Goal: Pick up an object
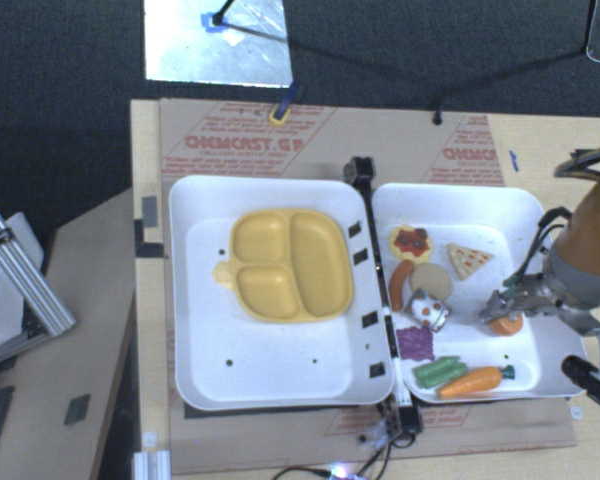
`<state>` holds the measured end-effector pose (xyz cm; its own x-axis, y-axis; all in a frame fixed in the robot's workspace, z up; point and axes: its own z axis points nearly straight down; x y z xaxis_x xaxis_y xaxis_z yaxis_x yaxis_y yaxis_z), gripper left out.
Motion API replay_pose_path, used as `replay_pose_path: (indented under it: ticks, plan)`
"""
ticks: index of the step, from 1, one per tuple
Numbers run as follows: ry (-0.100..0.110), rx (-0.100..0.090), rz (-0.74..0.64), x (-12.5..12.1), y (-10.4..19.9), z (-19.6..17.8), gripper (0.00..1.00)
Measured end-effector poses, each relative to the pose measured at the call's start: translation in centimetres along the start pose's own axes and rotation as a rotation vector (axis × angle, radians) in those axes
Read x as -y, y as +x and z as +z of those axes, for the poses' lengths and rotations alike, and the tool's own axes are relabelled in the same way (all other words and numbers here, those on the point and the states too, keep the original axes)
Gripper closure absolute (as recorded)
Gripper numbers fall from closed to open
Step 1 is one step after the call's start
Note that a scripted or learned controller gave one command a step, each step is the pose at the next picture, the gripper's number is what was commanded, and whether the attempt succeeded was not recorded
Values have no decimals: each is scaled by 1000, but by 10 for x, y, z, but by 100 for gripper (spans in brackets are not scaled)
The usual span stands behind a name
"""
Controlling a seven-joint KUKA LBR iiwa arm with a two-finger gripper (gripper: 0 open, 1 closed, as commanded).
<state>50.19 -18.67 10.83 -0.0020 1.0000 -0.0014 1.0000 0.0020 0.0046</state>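
Counter: tan, cardboard-lined, dark floor around. Left bin: yellow divided plate. Right bin: toy foods, carrot at 6 o'clock; pincer over an orange piece, state cannot be told.

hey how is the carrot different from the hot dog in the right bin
The carrot is bright orange with a green stem end; the hot dog is a darker red-orange, one colour throughout. The carrot lies nearly sideways along the bin's near edge beside the green beans, while the hot dog lies more lengthwise near the divider, below the pizza round. The carrot tapers; the hot dog is rounded at both ends. Both are long toy foods lying flat.
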Motion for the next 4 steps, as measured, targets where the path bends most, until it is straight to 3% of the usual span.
replay_pose_path:
  ticks: [2,3,4]
  plan:
    - [-3,1,-3,-7,1,-108,100]
    - [1,0,-3,-8,1,-117,100]
    - [1,-2,-8,-21,57,-125,100]
